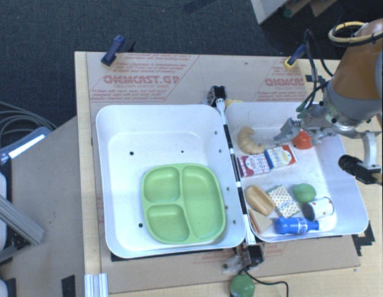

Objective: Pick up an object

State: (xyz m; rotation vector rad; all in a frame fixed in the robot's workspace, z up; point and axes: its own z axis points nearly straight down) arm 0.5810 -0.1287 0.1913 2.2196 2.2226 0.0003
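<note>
Camera view, lower centre: a green divided plate [182,203] lies in the left bin [117,135]. Along the right bin's [349,190] lower edge lie a blue bottle [295,226], a bread roll [260,199] and a green ball [304,192]; above them a red-and-white carton [265,162], then a croissant [248,140]. At upper right the gripper [297,130] hangs beside a small red object [302,140]; whether it grips anything, I cannot tell.

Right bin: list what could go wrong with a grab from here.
1. The gripper hangs between the croissant and a red-orange object; it may catch both or neither.
2. The flat carton lies close below, so descending fingers could shove it.
3. The items crowd the right bin, so nudges could spread.
</note>
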